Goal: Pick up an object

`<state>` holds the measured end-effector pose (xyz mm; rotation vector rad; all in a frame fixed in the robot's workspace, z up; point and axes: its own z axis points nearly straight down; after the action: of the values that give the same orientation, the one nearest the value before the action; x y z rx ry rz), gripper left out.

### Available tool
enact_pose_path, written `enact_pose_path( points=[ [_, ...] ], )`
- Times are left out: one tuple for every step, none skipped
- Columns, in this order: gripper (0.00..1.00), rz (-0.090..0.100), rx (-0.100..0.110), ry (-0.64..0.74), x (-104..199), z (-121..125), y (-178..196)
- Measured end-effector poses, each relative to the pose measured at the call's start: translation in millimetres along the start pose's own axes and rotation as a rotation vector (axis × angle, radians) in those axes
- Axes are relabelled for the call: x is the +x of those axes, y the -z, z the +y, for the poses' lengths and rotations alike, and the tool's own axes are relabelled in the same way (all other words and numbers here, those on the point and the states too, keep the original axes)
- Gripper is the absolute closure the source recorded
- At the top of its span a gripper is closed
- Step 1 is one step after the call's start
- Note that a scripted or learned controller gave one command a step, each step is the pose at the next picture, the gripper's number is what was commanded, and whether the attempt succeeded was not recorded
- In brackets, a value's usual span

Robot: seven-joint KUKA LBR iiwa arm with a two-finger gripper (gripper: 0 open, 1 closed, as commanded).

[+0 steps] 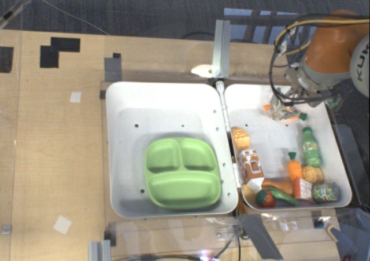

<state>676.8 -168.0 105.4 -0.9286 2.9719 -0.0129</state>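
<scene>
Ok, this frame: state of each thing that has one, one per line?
Green divided plastic tray: flat, upright, in left white bin.
Green plastic bottle: lying in right white bin.
Small green-labelled can: on its side.
Orange carrot toy: lying down.
Gripper: low over right bin's far end.

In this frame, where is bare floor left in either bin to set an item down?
Left bin: a wide bare strip behind the green divided plate, plus a band along its left wall. Right bin: open floor mid-bin, between the bread piece, the green bottle and the pincer. Its near end, around the carrot and can, is crowded.
</scene>
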Motion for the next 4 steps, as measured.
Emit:
enact_pose_path(
  points=[
    [1.0,0.005,0.001,-0.037,-9,11,131],
    [1.0,0.0,0.0,-0.037,-10,12,140],
    [1.0,-0.011,0.006,-0.037,-13,11,154],
    [1.0,-0.022,0.012,-0.038,-16,10,169]
  ],
)
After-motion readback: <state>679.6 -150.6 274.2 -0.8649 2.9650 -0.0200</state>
